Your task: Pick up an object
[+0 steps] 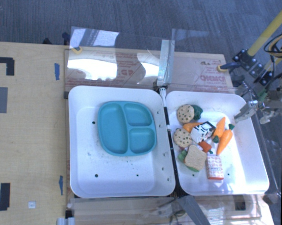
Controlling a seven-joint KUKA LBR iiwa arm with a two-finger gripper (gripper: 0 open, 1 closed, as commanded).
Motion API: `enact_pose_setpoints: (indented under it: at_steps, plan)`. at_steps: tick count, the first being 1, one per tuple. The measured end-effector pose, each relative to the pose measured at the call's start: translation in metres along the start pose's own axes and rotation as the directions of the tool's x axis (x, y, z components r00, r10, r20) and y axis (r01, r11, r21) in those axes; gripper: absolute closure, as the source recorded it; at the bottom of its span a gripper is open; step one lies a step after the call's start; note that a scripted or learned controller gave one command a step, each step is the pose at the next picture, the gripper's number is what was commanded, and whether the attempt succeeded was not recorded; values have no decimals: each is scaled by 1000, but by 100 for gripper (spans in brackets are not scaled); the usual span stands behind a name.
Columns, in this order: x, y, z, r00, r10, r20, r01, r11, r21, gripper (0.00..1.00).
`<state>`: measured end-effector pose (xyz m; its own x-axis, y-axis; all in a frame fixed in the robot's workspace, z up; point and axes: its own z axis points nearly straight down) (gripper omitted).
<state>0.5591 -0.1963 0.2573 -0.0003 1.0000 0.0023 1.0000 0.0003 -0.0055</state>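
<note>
Gripper point(242, 113) hung over the right bin's point(249, 182) edge, couldn't tell its state. Toys were crammed together, so the 2 carrots point(223, 135) could've slipped.

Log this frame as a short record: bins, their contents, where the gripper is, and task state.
left bin: holds a teal divided plate
right bin: pile of toy food, including two cookies, carrots, a bread slice, a small red carton
gripper: at the right bin's upper right rim, apart from the pile
task state: nothing seen held; not yet picked
</note>
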Motion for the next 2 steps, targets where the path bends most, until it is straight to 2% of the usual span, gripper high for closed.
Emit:
enact_pose_setpoints:
  at_steps: [1,2]
  plan:
    - [14,1,122,1000,24,-2,-24,1000,9,0]
    - [14,14,43,981,192,2,-192,981,-8,0]
